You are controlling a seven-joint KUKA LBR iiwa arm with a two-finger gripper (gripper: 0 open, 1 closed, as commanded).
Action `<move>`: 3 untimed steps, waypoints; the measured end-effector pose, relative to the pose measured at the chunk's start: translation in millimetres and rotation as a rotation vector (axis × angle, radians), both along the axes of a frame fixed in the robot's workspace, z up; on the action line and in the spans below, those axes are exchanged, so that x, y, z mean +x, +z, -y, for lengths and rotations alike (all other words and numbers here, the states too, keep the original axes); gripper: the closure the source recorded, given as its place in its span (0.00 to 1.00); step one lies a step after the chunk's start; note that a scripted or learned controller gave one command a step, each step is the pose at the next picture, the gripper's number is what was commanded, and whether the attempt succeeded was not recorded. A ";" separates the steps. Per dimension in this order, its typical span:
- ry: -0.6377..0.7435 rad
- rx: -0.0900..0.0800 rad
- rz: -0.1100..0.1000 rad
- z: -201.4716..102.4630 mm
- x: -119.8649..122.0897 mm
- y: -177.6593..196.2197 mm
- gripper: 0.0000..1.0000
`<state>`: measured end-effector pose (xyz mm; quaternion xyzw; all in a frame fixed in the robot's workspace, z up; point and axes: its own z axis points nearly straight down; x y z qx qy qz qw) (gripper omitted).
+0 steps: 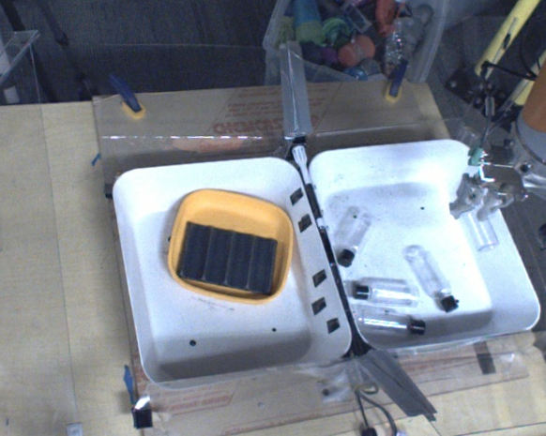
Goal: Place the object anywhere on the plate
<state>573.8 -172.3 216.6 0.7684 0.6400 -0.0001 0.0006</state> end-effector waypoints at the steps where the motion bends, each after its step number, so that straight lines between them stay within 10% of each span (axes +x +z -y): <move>1: 0.221 0.003 -0.004 1.4 3.5 -31.5 1.00; 3: 0.303 -0.001 0.002 44.1 -66.8 219.0 1.00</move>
